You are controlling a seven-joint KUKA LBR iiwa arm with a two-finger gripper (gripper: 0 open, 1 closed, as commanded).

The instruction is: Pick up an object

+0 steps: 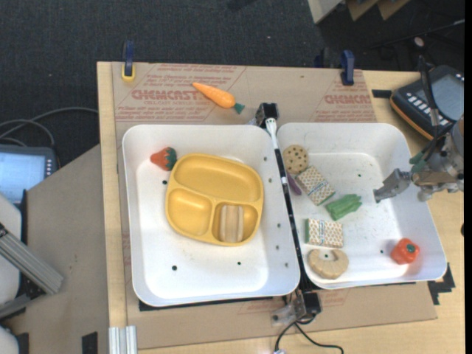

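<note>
- Green and blocky, the small green piece (344, 206) lies tilted near the middle of the right bin (383, 140), the loose object nearest the gripper (389, 187); I judge it the likeliest target, though the task names none.
- Gripper sits at the right of the frame, over the right bin's right half, a little right of and above the green piece and apart from it. Nothing shows between its fingers; how wide they stand I cannot tell at this size.
- To do the step well, I would centre over the piece, turn the wrist so the fingers close across its short side, then descend straight to the bin floor.
- Neighbours crowd its left: a patterned wafer (316, 185) just beside it, up-left, and a second wafer (325, 232) below. Approaching from the right avoids nudging them.
- Further off in that bin: a cookie (296, 157) at upper left, a bagel (327, 263) at the bottom, a red tomato (405, 251) at lower right, standing alone, an easier fallback.
- Left bin (140, 220) holds a yellow divided plate (214, 198) and a strawberry (163, 158); a carrot (215, 95) lies on the desk (177, 87) above.
</note>
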